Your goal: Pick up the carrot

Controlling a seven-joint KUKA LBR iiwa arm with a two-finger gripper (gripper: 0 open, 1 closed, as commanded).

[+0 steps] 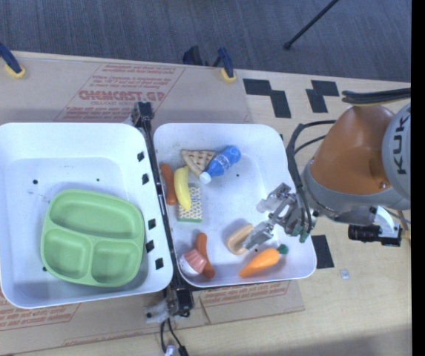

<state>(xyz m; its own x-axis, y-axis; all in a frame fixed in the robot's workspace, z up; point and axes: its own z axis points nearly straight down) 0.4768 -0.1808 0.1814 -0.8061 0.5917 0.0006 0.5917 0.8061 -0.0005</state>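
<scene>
The orange carrot with a small green top lies flat near the front right corner of the right bin. My gripper hangs just behind and above it, over the right part of that bin, its fingers spread apart with nothing between them. One fingertip is close to a hot dog bun that lies left of the carrot.
The right bin also holds a blue bottle, a sandwich wedge, a banana, two sausages and a small pink item. A green divided tray sits in the left bin.
</scene>
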